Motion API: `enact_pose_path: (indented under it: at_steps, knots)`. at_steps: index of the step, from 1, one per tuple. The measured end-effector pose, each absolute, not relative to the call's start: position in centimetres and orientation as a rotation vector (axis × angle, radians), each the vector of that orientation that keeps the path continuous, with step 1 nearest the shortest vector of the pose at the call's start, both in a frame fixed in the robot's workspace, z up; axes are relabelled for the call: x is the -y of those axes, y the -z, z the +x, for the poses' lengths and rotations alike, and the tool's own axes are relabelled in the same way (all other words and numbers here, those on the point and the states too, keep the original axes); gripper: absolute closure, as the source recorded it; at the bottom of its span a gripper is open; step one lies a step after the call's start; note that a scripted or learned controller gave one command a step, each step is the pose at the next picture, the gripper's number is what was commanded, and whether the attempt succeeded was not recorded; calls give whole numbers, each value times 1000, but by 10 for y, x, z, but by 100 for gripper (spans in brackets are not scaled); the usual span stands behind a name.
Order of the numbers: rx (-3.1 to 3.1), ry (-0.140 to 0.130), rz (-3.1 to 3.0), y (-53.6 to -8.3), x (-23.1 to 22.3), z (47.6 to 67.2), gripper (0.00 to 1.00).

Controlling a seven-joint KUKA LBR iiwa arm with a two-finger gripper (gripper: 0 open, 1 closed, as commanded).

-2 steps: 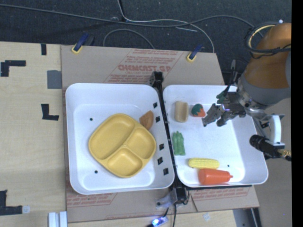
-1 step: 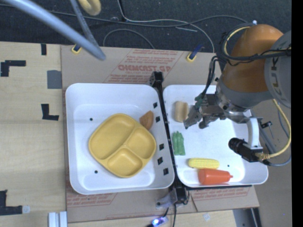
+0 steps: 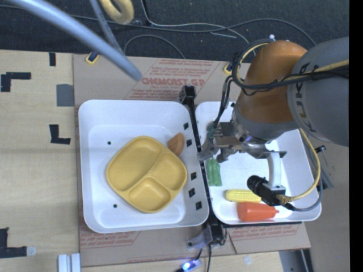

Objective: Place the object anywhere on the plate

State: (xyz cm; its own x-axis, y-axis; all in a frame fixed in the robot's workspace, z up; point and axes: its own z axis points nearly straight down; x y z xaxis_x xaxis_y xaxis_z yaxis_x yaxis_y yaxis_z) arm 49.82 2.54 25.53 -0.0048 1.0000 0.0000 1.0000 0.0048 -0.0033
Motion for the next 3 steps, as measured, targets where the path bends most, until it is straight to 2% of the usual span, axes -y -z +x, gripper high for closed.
enact_pose_path:
  at_steps: [2, 3]
  knots:
    - [2226, -6, -2212, -218, -126, 491, 100]
    - [2228, -3, -2211, -212, -181, 495, 100]
